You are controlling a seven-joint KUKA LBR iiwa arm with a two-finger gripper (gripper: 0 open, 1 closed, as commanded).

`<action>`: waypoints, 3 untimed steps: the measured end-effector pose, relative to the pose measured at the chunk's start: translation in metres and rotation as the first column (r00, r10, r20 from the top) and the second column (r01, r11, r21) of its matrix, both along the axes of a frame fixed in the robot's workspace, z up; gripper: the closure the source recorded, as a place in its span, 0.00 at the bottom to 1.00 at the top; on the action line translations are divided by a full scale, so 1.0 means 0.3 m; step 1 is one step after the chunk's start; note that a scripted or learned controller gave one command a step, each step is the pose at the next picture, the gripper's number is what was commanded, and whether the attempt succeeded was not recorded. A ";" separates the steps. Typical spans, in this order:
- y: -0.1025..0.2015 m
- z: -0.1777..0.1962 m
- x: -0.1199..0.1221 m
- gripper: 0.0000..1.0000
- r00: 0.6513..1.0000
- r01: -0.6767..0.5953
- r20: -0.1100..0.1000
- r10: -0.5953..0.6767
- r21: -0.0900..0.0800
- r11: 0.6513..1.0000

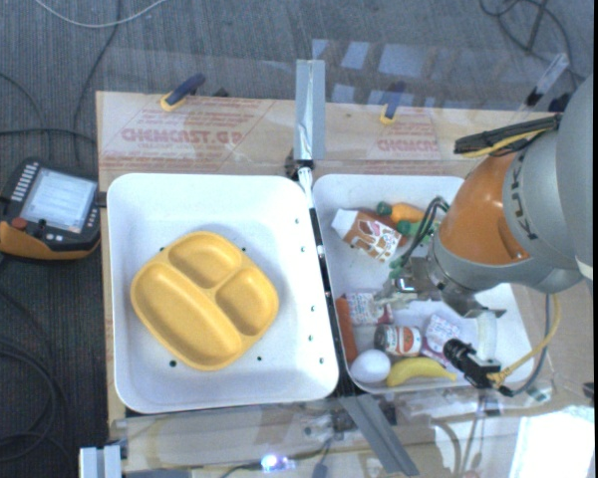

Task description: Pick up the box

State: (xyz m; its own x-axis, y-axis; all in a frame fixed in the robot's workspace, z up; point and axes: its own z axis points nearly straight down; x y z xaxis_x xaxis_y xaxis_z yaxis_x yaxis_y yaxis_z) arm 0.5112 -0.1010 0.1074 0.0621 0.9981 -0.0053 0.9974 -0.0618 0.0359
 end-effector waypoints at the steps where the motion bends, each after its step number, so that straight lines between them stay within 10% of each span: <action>1: 0.002 -0.006 -0.004 0.00 1.000 0.000 -0.005 0.000 0.001 1.000; 2: 0.011 -0.041 -0.056 0.00 1.000 0.016 -0.003 -0.016 0.004 1.000; 3: -0.015 -0.058 0.323 0.00 0.999 0.032 -0.022 -0.032 0.002 0.999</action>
